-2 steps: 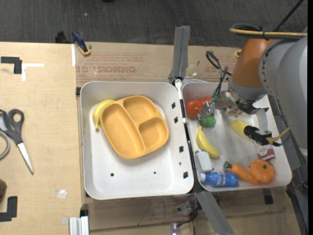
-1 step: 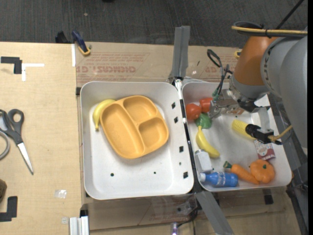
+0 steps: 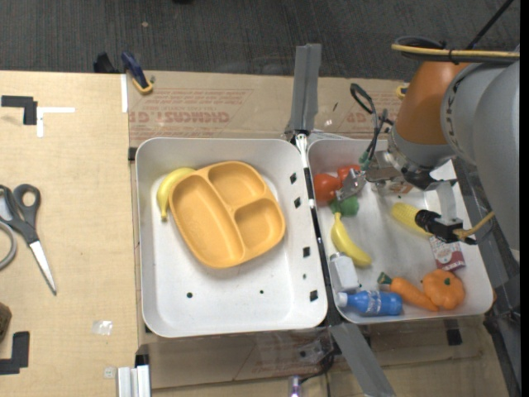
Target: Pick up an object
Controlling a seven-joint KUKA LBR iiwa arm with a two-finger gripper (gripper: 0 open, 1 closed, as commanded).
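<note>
A bench seen from above at a slant carries two shallow white bins side by side; the left bin holds an orange divided plate with three compartments, lying tilted across its middle; a yellow banana curves along the plate's upper left rim, touching it.

The right bin holds a scatter of small things; a red tomato lies at its upper left, with a green piece just below it; a second banana lies below those, near the bin's left wall; a blue and white bottle lies on its side along the near edge; an orange carrot and an orange pumpkin sit close together at the lower right; a yellow object lies at the middle right.

The grey arm with its orange band reaches in from the right over the right bin's far end; the gripper points leftward, low beside the tomato and above the green piece; whether its claw is apart or together cannot be told, and nothing is seen clamped in it.

On the wooden bench top to the left, well apart from the bins, lies a pair of scissors with grey handles.
</note>
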